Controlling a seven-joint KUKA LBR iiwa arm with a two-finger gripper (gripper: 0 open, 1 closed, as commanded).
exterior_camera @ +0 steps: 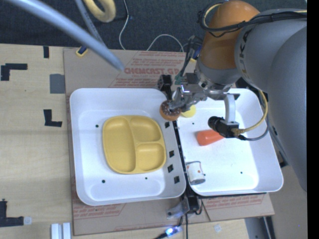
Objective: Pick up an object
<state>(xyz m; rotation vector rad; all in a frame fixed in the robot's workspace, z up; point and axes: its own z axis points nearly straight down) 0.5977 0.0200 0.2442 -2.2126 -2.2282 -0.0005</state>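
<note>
Over the divider between the two shallow white bins, the claw (175,103) sits low at the far end, right above a small round brown object (169,112) that looks like a ring or doughnut shape. A pale yellow piece (188,111) lies touching or just beside it on the claw's right-bin side. Can't tell from this angle whether the claw is open or closed, or whether anything is in it; the wrist hardware and cables block the tips.

Other candidates: orange wedge-shaped block (208,137) in the right white bin (249,183), near side of the claw, apart from it. Small white cylinder with a dark band (194,172) further toward the near edge of that bin, close to the divider. Yellow three-compartment plastic tray (133,143) in the left white bin (84,133), well off to the claw's other side.

Judgement: target is the brown round thing. It's perched on or against the bin rims, so it's a bad seat — a push would likely tip it into either bin.

To do it well:
- centre over the brown piece, not the yellow one beside it
- come straight down, no sideways drag
- keep the tips clear of the bin rim
- lift slowly, check the object comes up before moving away
</note>
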